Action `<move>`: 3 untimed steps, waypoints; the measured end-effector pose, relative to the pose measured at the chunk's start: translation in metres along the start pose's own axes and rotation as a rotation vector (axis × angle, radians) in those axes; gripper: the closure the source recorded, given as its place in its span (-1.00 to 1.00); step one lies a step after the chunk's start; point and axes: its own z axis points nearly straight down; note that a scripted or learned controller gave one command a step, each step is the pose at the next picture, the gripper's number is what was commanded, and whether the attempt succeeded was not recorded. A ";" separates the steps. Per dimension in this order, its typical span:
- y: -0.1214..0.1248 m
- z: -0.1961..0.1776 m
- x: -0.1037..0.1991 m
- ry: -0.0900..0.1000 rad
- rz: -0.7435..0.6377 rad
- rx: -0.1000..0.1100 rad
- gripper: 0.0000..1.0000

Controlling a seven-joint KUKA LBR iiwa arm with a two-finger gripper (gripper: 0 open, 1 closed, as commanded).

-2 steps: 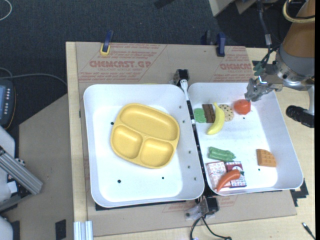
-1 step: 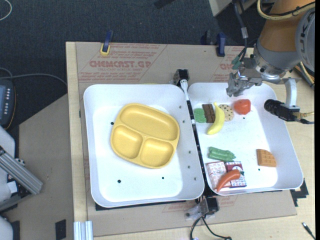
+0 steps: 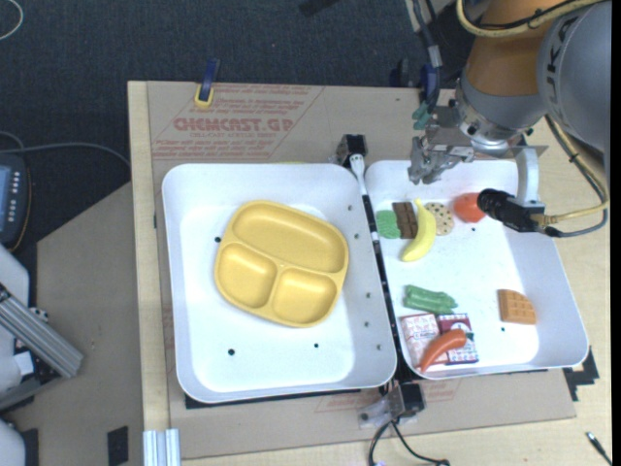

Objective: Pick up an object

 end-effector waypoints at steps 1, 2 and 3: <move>-0.012 0.016 0.027 0.000 0.003 0.007 1.00; 0.003 0.020 0.028 -0.002 0.004 0.001 1.00; -0.012 0.017 0.031 -0.001 0.007 0.006 1.00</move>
